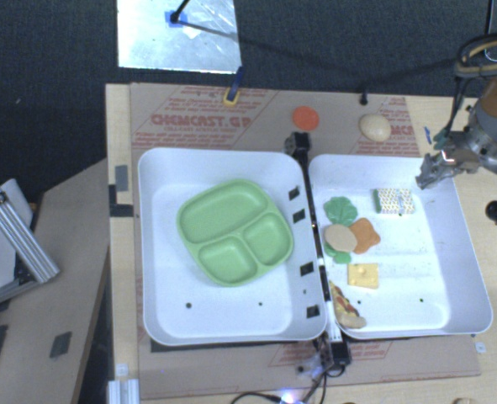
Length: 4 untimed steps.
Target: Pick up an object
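While the gripper [430,173] hovered at the right bin's [462,225] two o'clock corner, its opening impossible to judge, nothing looked picked; the whole grasp remained.

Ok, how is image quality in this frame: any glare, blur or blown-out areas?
Camera view: soft overall, fine detail smeared; the right bin floor is nearly blown out; the foil sheet glares; the gripper is small and blurry; the green tray reads clearly.

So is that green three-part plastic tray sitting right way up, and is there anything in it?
Right way up and empty: the green three-part plastic tray shows its three hollow compartments facing upward, all bare green, in the left white bin.
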Motion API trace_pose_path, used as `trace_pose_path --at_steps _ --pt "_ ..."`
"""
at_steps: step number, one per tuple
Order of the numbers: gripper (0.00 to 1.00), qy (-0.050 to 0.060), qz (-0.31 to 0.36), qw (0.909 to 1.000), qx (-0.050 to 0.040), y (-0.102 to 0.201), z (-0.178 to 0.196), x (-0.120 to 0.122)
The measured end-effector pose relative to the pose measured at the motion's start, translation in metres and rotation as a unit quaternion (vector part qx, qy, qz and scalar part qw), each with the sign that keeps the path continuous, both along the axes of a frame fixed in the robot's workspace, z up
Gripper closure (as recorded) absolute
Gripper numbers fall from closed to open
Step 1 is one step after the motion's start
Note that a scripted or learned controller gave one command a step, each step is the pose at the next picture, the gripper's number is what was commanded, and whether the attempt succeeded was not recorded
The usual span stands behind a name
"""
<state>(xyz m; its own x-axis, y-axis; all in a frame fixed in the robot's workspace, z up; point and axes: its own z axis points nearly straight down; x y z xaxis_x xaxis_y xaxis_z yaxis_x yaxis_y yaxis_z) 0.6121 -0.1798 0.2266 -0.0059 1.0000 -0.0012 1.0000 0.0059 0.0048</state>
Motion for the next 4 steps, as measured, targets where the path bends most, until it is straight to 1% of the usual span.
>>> trace_pose_path --at_steps 1,2,3,4 --pt "1.0 0.001 0.002 1.0 0.001 0.051 0.008 0.011" --pt "1.0 0.001 0.001 1.0 0.0007 0.095 0.008 0.011" --pt "1.0 0.002 0.002 1.0 0.0014 0.145 0.012 0.006" --pt "1.0 0.002 0.002 1.0 0.0013 0.201 0.017 0.01"
